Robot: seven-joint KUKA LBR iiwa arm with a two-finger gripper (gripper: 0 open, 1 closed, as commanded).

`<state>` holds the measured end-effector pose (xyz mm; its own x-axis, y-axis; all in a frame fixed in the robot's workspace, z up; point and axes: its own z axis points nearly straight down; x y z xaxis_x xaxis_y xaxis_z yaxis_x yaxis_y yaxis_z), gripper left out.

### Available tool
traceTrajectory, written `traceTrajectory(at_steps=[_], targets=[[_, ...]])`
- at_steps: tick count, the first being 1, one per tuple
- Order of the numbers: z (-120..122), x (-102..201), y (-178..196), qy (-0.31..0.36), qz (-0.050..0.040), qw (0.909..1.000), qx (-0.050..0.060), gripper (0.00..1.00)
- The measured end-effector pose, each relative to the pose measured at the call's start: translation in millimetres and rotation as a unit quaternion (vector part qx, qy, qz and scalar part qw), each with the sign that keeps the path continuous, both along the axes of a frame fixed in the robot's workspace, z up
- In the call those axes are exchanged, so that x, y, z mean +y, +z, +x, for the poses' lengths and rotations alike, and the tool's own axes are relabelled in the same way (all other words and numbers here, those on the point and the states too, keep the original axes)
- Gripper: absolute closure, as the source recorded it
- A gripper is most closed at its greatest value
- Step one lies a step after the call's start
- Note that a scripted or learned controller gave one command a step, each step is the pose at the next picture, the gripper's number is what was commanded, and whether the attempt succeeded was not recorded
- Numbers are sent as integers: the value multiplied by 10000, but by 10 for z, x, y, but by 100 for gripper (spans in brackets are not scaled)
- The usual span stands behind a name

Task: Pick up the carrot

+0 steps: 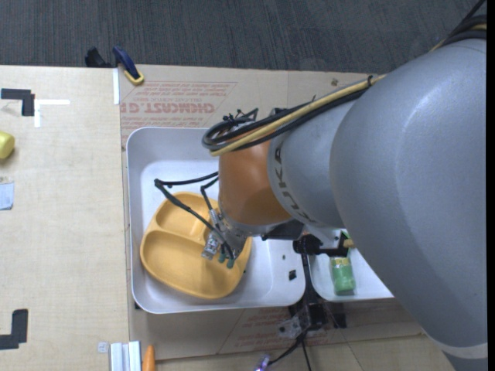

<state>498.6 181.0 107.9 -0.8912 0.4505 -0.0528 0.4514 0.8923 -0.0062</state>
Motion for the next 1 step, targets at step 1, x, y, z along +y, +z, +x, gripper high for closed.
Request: traceTrajectory(at_steps=[1], targets=[[-4, -42, -48, 1686, 4, 9857, 49, 100]])
